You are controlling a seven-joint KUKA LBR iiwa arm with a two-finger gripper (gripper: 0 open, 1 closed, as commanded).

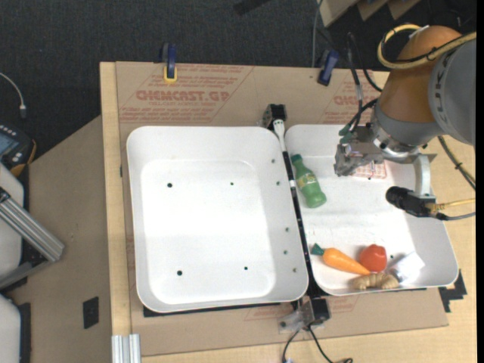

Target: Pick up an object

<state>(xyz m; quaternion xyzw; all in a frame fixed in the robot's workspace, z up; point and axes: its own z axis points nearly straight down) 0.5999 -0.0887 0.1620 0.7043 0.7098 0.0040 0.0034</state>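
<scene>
Gripper (349,159): grasp state cannot be told | green bottle (306,182): just left, below | carrot (339,259), tomato (372,257): well below.

Both bins (144,203) look like smooth white plastic with a soft sheen; the table (121,127) under them is matt brown board, printed in red; the green bottle (306,181) just left of the jaws looks like glossy plastic; nearer the camera, the carrot (342,261) and the red tomato (372,257) shine like moulded plastic; the ginger (376,281) looks duller and knobbly; the arm (420,74) has a smooth orange and grey finish.
</scene>
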